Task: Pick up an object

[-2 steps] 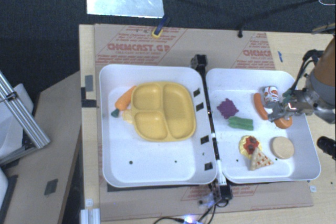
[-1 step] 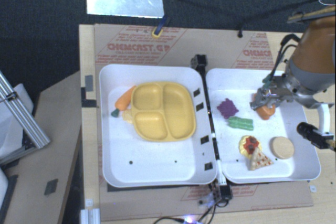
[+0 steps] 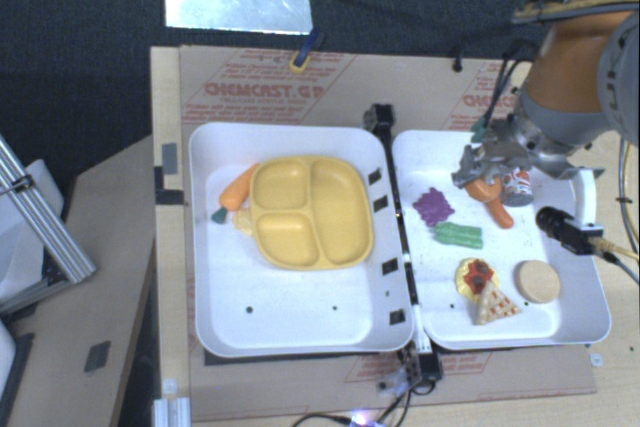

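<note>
My claw (image 3: 487, 173) is down in the right bin (image 3: 590, 320), upper part, right on the orange hot-dog toy (image 3: 497, 202) — can't tell if it's gripped or just touched. Nearby: purple grapes (image 3: 433, 206), green pickle (image 3: 458, 235), pizza slice (image 3: 483, 291), tan cookie (image 3: 538, 281). Left bin (image 3: 300, 335) has yellow divided tray (image 3: 308, 212) w/ carrot (image 3: 238, 186) beside it.

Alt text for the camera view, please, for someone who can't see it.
The grey arm's end effector is low over an orange toy hot dog in the right white bin, near purple grapes, a green pod, a pizza slice and a tan cookie. The left white bin holds a yellow divided plate and an orange carrot.
</note>
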Controlling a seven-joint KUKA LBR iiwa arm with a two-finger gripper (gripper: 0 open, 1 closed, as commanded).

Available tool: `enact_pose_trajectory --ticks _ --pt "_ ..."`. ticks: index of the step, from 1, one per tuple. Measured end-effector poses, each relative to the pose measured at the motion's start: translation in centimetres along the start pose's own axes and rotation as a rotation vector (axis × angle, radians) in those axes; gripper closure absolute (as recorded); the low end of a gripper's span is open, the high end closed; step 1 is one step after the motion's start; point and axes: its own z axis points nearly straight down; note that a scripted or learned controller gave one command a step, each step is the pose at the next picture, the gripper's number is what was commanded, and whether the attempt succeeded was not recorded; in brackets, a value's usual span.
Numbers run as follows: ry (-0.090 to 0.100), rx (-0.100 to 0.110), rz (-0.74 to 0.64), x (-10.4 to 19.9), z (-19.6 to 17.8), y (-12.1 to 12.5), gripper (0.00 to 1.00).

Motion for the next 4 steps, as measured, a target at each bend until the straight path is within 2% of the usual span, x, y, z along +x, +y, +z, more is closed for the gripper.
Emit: enact_pose_trajectory --ticks 3,4 --pt "0.0 0.001 0.001 11.3 0.5 8.8 1.0" --pt "-0.001 0.001 0.004 11.8 0.8 9.3 1.0"
